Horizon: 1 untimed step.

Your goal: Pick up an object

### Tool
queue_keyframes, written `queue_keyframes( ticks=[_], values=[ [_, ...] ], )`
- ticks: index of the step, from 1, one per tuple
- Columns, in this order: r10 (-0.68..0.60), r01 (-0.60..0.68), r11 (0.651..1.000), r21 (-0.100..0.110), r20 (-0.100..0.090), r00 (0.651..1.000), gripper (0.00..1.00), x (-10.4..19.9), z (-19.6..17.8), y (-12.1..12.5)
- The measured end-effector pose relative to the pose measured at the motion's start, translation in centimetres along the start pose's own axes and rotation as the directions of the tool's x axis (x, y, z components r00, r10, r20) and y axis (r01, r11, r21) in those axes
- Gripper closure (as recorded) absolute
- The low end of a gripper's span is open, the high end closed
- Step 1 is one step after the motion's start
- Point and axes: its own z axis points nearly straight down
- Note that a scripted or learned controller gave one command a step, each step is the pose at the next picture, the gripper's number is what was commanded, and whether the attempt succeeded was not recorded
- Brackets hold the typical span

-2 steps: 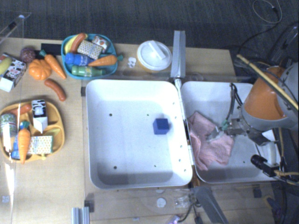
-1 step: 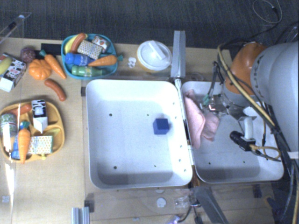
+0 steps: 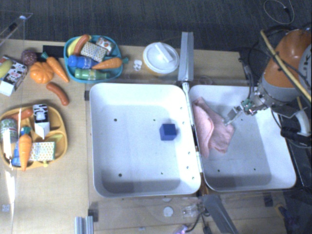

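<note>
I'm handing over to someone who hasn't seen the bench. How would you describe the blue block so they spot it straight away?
Find the two white bins side by side; take the left bin, the one away from the arm. The blue block sits alone on its floor, right of centre. It is a small dark-blue cube, unlike the crumpled pink cloth in the other bin.

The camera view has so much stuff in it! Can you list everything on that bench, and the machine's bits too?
Left bin: one, white, centre of bench.
Right bin: one, white, beside the left bin.
Cube: one, blue, in the left bin.
Cloth: one, pink, crumpled at the right bin's left side.
Blue bowl: one, holding toy foods, behind the left bin.
Yellow tray: one, holding toy foods and small cartons, far left.
Pumpkin: one, orange, loose beside the blue bowl.
Sausage: one, red-orange, loose on the bench.
Lidded container: one, white lid, behind the bins.
Arm: one, grey with orange band, right.
Gripper: one, at the cloth's edge.
</note>
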Motion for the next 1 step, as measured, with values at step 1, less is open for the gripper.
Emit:
queue_keyframes(
  ticks=[1],
  values=[
    [-0.171,0.171,0.985,-0.003,0.002,0.985,0.0,2.04,6.52,1.76]
  ],
)
